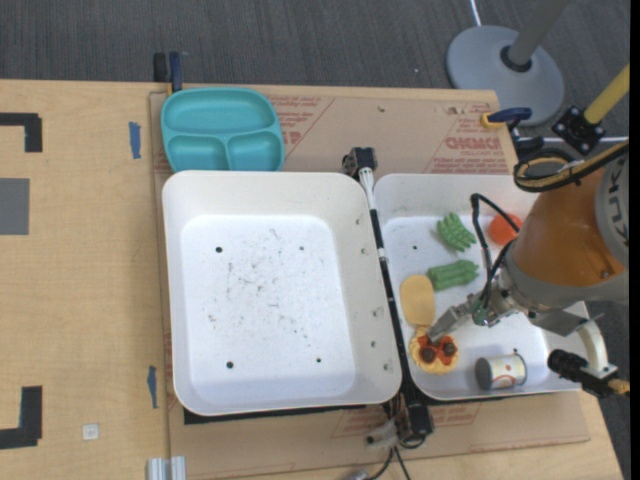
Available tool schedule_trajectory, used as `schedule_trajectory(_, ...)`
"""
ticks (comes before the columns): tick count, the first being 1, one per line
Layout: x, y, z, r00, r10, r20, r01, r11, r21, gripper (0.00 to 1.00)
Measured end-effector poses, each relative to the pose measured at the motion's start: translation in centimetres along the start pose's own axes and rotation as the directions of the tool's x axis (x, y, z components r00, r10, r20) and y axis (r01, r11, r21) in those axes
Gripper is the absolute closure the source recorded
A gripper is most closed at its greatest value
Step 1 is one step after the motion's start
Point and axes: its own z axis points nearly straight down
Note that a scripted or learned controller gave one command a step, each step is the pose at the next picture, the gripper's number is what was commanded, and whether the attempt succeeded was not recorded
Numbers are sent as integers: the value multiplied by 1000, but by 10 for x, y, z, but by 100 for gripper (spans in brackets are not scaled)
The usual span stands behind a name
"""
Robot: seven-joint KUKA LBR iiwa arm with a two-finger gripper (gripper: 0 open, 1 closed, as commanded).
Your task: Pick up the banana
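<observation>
The grey robot arm with the orange band (565,233) reaches in from the right side and bends down over the bench. At its end, the two-finger metal gripper (447,320) points to the left and low, its thin fingers (452,316) set close together.
</observation>
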Motion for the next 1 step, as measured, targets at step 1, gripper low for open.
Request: schedule_trajectory(1, 0, 0, 0, 1000, 0, 0, 0, 1000, 0, 0)
